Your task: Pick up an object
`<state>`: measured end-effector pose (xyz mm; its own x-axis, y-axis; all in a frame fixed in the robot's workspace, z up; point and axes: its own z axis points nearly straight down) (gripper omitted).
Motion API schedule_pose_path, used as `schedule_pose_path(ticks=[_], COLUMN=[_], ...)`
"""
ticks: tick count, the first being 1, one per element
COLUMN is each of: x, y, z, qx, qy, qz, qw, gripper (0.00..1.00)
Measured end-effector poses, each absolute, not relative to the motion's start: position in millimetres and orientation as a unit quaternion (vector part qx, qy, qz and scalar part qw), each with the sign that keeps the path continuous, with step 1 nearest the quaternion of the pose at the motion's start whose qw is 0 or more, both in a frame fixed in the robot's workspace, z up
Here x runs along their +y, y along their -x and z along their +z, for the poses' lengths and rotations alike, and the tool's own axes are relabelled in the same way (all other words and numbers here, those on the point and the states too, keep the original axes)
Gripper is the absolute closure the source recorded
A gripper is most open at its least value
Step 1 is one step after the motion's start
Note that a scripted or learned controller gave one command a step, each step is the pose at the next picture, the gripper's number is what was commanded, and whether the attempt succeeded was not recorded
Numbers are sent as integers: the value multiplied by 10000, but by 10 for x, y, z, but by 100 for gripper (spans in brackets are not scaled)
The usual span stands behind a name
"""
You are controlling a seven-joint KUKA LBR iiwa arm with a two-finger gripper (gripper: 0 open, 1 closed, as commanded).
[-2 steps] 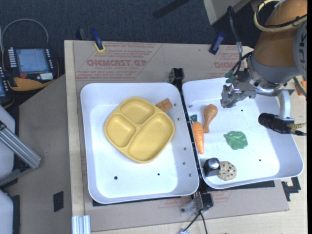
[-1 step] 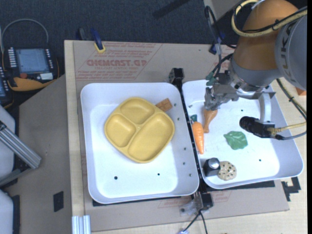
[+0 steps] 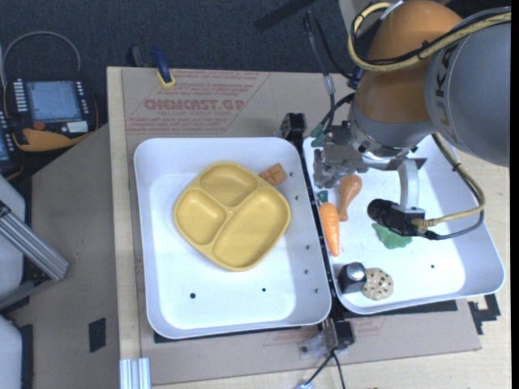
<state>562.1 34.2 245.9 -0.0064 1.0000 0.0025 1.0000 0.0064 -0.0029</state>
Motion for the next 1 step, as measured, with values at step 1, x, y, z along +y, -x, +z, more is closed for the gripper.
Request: schedule_pose_path(ticks=[1], x=[854], y=[-5535], z=[2417], qx=[-7086], qy=[7056], qz=[7], qw=[13], gripper=[100])
